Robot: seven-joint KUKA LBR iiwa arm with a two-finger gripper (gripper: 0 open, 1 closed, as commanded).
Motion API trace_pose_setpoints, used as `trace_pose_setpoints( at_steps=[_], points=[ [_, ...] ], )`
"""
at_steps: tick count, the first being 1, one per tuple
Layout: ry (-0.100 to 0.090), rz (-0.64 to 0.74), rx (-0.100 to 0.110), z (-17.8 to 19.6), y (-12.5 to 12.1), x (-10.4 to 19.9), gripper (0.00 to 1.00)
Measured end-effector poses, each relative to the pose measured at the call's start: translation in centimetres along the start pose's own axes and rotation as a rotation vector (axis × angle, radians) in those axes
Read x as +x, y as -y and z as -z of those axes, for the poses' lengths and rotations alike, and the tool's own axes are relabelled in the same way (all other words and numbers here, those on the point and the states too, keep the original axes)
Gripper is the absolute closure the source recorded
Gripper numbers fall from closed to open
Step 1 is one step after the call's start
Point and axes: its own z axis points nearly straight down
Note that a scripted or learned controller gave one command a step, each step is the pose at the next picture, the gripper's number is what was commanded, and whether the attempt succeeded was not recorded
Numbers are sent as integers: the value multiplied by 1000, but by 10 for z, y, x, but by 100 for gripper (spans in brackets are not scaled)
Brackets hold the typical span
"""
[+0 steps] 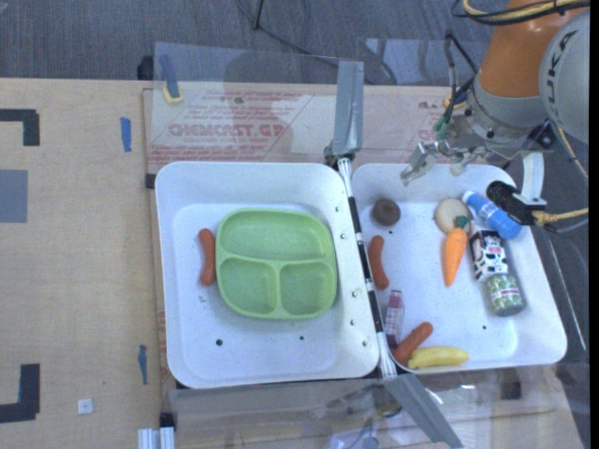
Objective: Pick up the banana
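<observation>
The yellow banana [440,355] lies flat at the front edge of the right bin [538,340], its left end touching a small red sausage [413,340]. My gripper [436,157] hangs over the bin's back rim, far behind the banana. Its fingers are spread open and hold nothing. The grey arm with its orange band [524,40] comes in from the upper right.
The right bin also holds a carrot [453,255], a brown ball [385,212], a beige lump [450,214], a blue bottle [491,211], a cow-patterned pack [489,251], a green jar [505,293], a sausage [377,261] and a pink tube [393,309]. In the left bin lie a green divided plate [277,262] and a sausage [206,255].
</observation>
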Motion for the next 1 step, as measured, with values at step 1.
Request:
trace_pose_setpoints(
  at_steps=[1],
  points=[
    [-1,-293,2,-98,27,-16,0]
  ],
)
